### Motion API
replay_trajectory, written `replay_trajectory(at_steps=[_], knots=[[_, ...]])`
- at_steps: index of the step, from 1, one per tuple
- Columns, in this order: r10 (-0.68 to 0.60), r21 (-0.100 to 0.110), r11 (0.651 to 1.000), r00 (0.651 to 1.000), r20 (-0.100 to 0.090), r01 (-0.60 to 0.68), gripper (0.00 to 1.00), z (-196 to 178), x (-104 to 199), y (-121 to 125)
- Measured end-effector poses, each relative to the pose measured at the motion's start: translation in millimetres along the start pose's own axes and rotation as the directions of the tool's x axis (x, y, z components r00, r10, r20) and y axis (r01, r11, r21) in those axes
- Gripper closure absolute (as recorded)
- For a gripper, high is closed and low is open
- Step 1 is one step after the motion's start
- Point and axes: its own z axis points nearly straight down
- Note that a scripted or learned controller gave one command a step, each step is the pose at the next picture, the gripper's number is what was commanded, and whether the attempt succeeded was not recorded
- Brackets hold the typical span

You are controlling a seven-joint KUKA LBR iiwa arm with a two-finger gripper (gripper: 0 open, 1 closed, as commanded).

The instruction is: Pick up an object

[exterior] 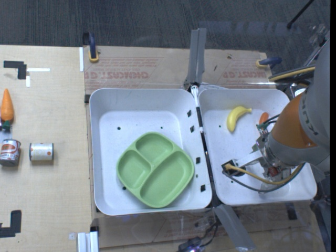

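A yellow banana (238, 117) is seen lying in the right bin (220, 188), toward its far side, with a small orange object (263, 118) just beside it. The gripper (270, 164) is lowered into the same bin, nearer the front and apart from the banana; its grasp cannot be told. A green divided plate (155, 169) is seen in the left bin (100, 140). A carrot (6, 105) and two cans (26, 153) are laid on the bench at far left.

bins 2 (97, 140) | green plate 1 (155, 169) | banana 1 (237, 116) | cans 2 (41, 153) | carrot 1 (6, 105)
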Motion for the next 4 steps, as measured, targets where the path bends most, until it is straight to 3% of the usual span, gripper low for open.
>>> replay_trajectory(at_steps=[1, 2, 3, 4], knots=[[-0.212, -0.002, 0.977, 0.977, 0.0, 0.212, 0.0, -11, 74, 38], [-0.271, 0.005, 0.963, 0.963, 0.009, 0.271, 0.0, -2, 145, 68], [-0.332, -0.002, 0.943, 0.943, 0.0, 0.332, 0.0, -147, 60, 135], [-0.414, -0.002, 0.91, 0.91, 0.0, 0.414, 0.0, -66, 159, 75]])
